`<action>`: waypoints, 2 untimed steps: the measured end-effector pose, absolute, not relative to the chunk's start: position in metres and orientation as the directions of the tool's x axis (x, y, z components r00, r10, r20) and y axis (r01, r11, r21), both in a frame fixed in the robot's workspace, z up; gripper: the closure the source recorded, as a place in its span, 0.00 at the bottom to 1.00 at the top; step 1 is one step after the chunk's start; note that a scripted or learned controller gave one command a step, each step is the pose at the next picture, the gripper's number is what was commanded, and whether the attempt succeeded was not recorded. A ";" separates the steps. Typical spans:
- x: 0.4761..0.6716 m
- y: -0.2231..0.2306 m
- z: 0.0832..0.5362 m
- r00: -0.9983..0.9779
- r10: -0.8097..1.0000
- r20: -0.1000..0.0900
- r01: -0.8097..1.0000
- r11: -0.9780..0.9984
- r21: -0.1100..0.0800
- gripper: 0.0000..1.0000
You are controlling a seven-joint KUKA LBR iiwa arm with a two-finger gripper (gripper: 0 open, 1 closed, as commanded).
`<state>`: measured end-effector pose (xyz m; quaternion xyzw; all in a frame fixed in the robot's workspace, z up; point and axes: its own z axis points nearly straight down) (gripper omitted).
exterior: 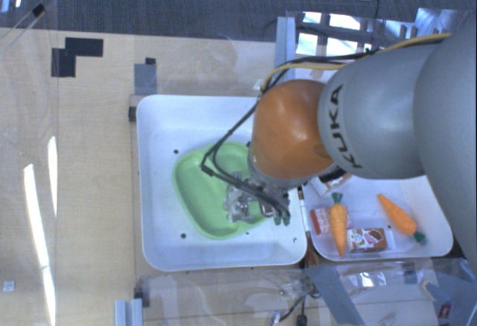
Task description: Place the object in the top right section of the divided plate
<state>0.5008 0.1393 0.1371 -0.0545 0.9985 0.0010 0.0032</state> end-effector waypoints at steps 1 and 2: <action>0.502 0.048 0.186 -0.928 -0.373 -0.010 -0.373 0.928 -0.002 1.00; 0.500 0.090 0.186 -0.734 -0.679 -0.009 -0.679 0.735 -0.002 1.00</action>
